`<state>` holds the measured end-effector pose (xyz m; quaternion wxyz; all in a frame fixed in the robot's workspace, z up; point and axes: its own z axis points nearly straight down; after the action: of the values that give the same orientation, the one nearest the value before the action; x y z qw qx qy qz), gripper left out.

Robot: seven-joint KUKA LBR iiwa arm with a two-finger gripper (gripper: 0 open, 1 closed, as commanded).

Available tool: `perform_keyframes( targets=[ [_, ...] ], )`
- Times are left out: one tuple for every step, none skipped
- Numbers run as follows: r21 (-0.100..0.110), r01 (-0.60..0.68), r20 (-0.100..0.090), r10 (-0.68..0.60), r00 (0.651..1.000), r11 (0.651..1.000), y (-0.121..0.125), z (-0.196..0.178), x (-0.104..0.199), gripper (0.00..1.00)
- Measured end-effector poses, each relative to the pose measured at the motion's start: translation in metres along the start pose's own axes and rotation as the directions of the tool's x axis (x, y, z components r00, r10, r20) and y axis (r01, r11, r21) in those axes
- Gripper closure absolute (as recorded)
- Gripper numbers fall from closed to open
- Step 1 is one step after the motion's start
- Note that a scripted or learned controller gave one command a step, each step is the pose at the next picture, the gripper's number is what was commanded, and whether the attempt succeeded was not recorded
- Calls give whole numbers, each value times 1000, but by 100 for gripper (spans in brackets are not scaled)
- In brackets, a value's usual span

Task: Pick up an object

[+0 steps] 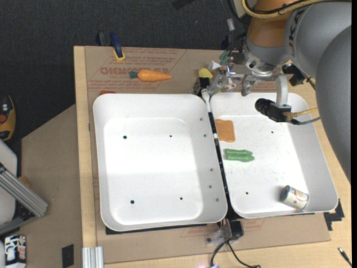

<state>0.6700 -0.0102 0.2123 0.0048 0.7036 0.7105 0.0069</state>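
Three objects [225, 130] below claw [223, 85]

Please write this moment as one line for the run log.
claw: at right bin far-left corner, holding nothing seen | right bin: orange slab, green pod, small can | carrot: outside bins

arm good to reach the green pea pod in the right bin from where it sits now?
Probably yes. The green pea pod lies flat and alone on the right bin's floor; the orange slice sits just above it, apart. The gripper hovers at the bin's far left corner with nothing between.
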Motion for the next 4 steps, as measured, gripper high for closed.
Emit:
perform_keyframes(
  targets=[
    [12,-7,4,7,1000,1000,-3,-2,-6,100],
    [5,-3,0,3,1000,1000,0,-83,56,100],
    [8,-3,0,3,1000,1000,0,-139,102,100],
    [27,-2,1,2,1000,1000,-22,-62,181,100]
  ],
)
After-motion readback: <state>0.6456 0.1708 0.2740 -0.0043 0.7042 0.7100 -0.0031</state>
